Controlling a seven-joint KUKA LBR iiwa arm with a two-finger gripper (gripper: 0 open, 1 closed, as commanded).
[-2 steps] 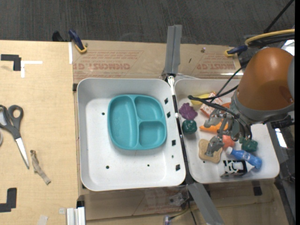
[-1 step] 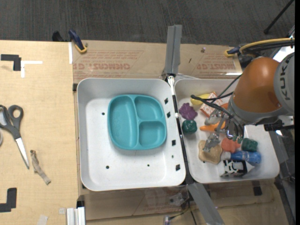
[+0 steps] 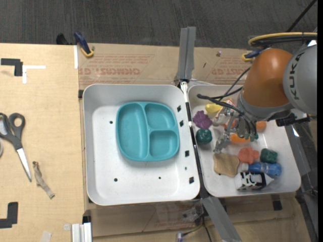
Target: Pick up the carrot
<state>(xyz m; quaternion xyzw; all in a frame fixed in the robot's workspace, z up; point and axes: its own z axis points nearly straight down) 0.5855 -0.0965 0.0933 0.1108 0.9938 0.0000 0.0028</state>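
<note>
Two white bins side by side on the tabletop (image 3: 40,135). Left bin (image 3: 101,180): one teal divided plate (image 3: 148,130), three compartments, nothing in them. Right bin (image 3: 222,185): toys in a loose cluster, about nine pieces counted.

Arm (image 3: 275,79) reaches in from the right, one orange band above the wrist. The gripper (image 3: 229,135) hangs low over the middle of the right bin. Fingers (image 3: 220,144) point down among the toys; whether they are wide or narrow, cannot tell — wrist hardware and cables crowd the spot. Nothing is clearly seen between them.

Carrot (image 3: 241,139): one, orange, lying just right of the fingers, partly hidden under the gripper body; contact uncertain.

Around the fingers: one purple piece (image 3: 202,119) and one dark green ball (image 3: 204,136) to the left; one yellow piece (image 3: 212,108) above; one tan flat piece (image 3: 226,164) directly below; one red-orange piece (image 3: 248,155), one green piece (image 3: 268,156), one blue piece (image 3: 264,169) and one black-and-white piece (image 3: 251,180) to the lower right.

Outside the bins, far left on the tabletop: one pair of scissors (image 3: 15,140).
</note>
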